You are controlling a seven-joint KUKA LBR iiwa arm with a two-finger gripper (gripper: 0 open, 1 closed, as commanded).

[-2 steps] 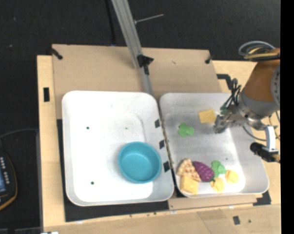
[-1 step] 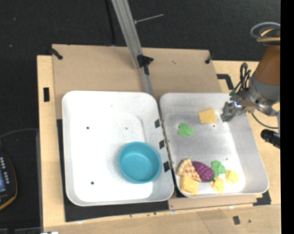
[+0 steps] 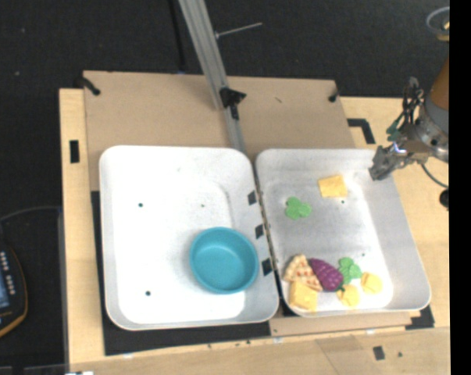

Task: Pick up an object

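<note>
On tan bench (image 3: pixel 165 116) | two white bins (image 3: pixel 141 178) | dark floor (image 3: pixel 63 30) | gripper (image 3: pixel 382 165) state unclear

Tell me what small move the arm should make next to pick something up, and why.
Probably shift the gripper leftward and a little toward the camera, to stand over the yellow block. The gripper sits at the right bin's far right rim with nothing under it, and that block is the nearest piece, lying alone. The pieces in the near corner are packed together, which looks harder to grasp.
</note>
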